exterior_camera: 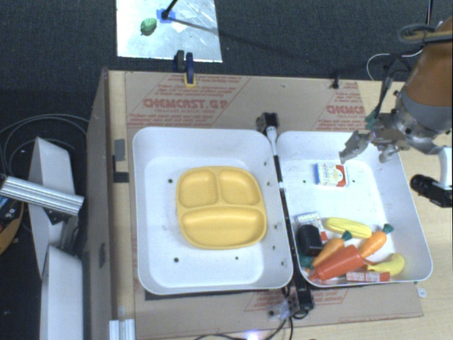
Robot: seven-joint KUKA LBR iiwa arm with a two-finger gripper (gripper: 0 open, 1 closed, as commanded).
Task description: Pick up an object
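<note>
**Pincer above the right bin, toy food heaped in its near corner**

Camera view. The arm [428,83] enters from the right, and its pincer [368,142] hangs over the far part of the right bin [403,190]. Two fingers show, spread apart, with nothing between them. No single object is named by the task, and all candidates lie in this bin. Nearest the pincer is a small white packet [330,174] with red and blue print, lying flat and alone on the bin floor. It is probably light and thin, so hard to pinch from above; its short edges offer the best hold.

In the near corner lies a heap: a corn cob [347,227], two carrots [341,259] [373,243], a banana [389,265], a black block [308,239] and a flat label strip [364,278]. These look like hollow plastic toys: light, stiff, smooth and likely slippery. The carrots are best gripped across the thick middle. They touch and overlap, so a neighbour may block a finger or be dragged along. The bin's near wall also crowds the banana.

The left bin [152,190] holds a yellow divided plate [220,207], well apart from the pincer. Both bins rest on a cardboard sheet [212,94] on the worktop.
</note>
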